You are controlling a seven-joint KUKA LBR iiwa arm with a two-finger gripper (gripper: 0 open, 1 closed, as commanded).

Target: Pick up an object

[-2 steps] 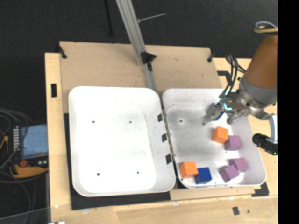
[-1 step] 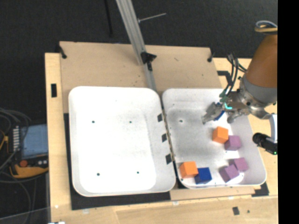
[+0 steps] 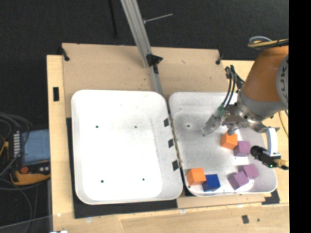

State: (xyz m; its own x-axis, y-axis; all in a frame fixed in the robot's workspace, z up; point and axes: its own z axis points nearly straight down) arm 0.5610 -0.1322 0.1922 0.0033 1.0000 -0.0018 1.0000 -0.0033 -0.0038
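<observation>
My gripper (image 3: 221, 128) hangs over the upper middle of the right bin (image 3: 194, 106), and its fingers stand open with nothing between them. An orange block (image 3: 229, 141) lies on the bin floor just below and to the right of the fingertips, partly tucked under the wrist. Touching that block's right side is a purple block (image 3: 241, 148). Near the bin's front edge sit another orange block (image 3: 196, 175) and a blue block (image 3: 211, 182), side by side. Two more purple blocks (image 3: 250, 171) (image 3: 238, 179) rest at the front right.
The left bin (image 3: 77, 130) lies beside the right one, separated by a ridge with black clips (image 3: 171, 142). A slanted metal rail (image 3: 138, 33) rises behind the bins. Cables and a black connector (image 3: 262, 154) hang from the arm at the right.
</observation>
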